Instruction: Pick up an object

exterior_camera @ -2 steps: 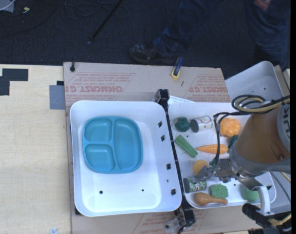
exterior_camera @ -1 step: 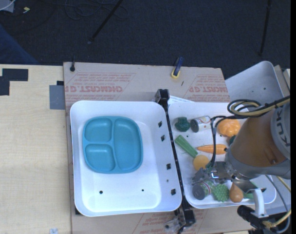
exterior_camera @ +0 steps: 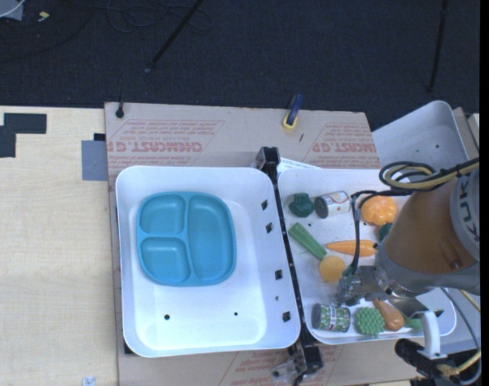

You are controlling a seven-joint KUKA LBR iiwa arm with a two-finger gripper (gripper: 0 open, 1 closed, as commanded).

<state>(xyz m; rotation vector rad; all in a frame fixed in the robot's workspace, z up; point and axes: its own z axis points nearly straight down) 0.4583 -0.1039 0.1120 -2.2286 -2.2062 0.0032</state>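
Arm down over the crowded right bin

A blue plate (exterior_camera: 186, 239) sits in the left bin (exterior_camera: 148, 328); in the right bin (exterior_camera: 305, 185) the gripper (exterior_camera: 351, 286) hangs just above a small can (exterior_camera: 331, 318), beside a carrot (exterior_camera: 351, 248); its grip I cannot tell.

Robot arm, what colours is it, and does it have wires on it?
The arm is a fat round tube, orange-brown in the middle and grey at its edge, with part of some black letters on the grey. Black and yellow cables loop over it. Its gripper is small, dark grey metal.
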